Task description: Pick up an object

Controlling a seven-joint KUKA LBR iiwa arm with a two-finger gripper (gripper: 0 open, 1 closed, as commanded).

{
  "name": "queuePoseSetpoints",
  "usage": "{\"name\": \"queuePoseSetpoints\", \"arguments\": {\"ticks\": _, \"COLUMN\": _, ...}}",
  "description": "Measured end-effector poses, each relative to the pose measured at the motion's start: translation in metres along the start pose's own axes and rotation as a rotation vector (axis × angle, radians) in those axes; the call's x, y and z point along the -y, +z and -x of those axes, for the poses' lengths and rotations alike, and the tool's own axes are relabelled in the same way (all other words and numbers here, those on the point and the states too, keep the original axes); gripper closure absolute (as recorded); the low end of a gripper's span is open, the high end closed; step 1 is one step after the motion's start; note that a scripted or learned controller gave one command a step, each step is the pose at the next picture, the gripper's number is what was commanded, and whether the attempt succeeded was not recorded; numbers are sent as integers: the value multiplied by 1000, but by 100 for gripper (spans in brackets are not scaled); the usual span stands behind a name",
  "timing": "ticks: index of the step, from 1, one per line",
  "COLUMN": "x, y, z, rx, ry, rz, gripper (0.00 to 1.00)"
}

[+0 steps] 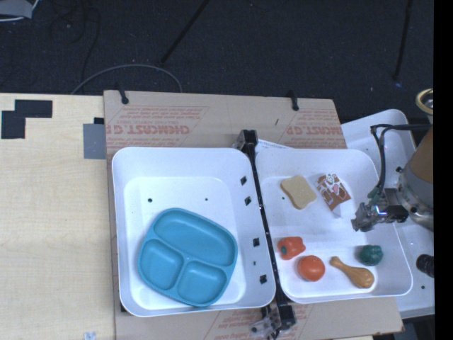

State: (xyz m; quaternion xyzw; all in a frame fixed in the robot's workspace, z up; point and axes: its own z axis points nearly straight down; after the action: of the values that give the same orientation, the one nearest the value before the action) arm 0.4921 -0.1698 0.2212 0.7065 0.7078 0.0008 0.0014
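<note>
Left bin (pixel 127 190): holds one blue divided plate (pixel 187 256), three compartments, lying flat toward the front of the bin.

Divider: a black clip strip (pixel 256 218) runs along the seam where the two bins meet.

Right bin (pixel 368 163): six items, all apart from each other.
- Tan bread slice (pixel 298 191), toward the back, left of centre.
- Small red-and-white packet (pixel 333 190), just right of the bread.
- Red pepper (pixel 290 247), front left, near the divider.
- Orange-red tomato (pixel 311 268), just beside the pepper, toward the front.
- Tan drumstick (pixel 352 272), lying at a slant along the front, thin end pointing to the tomato.
- Dark green round piece (pixel 370 254), near the right wall, just behind the drumstick's thick end.

Claw (pixel 367 218): at the right side of the right bin, above the green piece and right of the packet. Finger state cannot be told; the tips are too dark and small. Nothing visibly between them. All items lie on the bin floor.

Both bins rest on a cardboard sheet (pixel 212 119) on the surface (pixel 49 211).
</note>
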Motion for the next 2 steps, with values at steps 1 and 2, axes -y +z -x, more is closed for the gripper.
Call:
{"name": "queuePoseSetpoints", "arguments": {"ticks": 1, "x": -1, "y": -30, "z": 1, "rx": 0, "ry": 0, "rz": -2, "gripper": 100}}
{"name": "queuePoseSetpoints", "arguments": {"ticks": 2, "x": 2, "y": -17, "z": -47, "rx": -4, "ry": -2, "rz": -7, "gripper": 100}}
